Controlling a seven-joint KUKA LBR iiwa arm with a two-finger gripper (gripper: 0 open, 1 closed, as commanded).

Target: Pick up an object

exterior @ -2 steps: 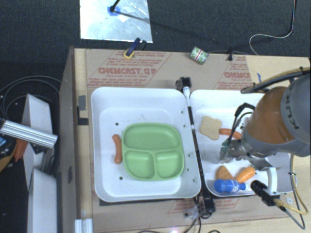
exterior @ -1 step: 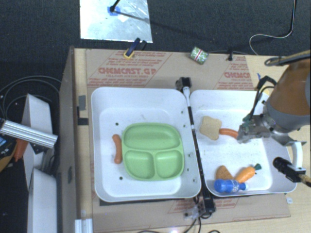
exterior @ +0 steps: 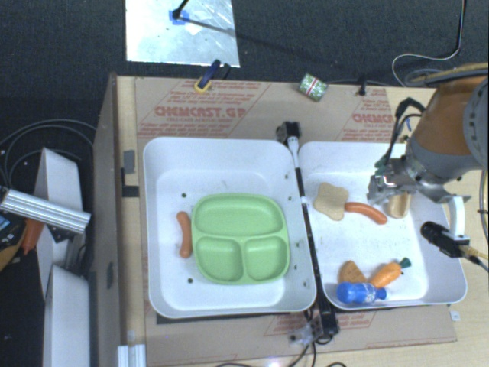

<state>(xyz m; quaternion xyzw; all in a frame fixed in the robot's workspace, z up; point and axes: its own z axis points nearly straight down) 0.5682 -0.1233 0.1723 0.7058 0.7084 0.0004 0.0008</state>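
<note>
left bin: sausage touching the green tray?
Apart. The camera view shows a strip of white bin floor between the sausage and the left rim of the green tray.

A small green-and-white can lies near the far edge of the surface, by a blue-and-yellow clip. A shiny metal sheet rests on the dark floor beyond. Black cables coil past the left edge.
</note>
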